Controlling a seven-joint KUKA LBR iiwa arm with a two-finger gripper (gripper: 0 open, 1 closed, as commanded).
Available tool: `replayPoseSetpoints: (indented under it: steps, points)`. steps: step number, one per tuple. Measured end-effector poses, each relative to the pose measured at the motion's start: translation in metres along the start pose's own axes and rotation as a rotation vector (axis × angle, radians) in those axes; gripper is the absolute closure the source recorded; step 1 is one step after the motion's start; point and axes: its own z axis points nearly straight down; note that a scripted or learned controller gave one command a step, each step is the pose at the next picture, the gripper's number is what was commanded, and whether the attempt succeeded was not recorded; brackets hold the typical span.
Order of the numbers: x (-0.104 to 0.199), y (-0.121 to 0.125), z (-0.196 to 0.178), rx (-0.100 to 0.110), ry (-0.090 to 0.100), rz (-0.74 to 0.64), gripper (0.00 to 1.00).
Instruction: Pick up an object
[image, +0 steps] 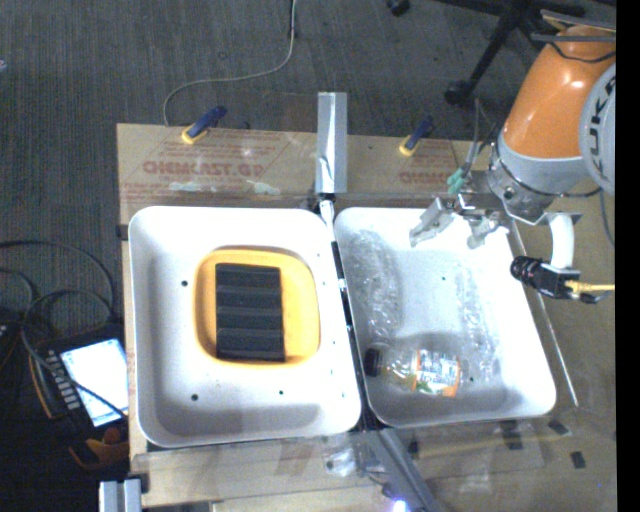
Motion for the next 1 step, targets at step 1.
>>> replayPoseSetpoints:
  steps: [1]
  points:
    - [-0.1156, -0.0543, 0.0788, 0.000, -0.003, -0.036, 0.00]
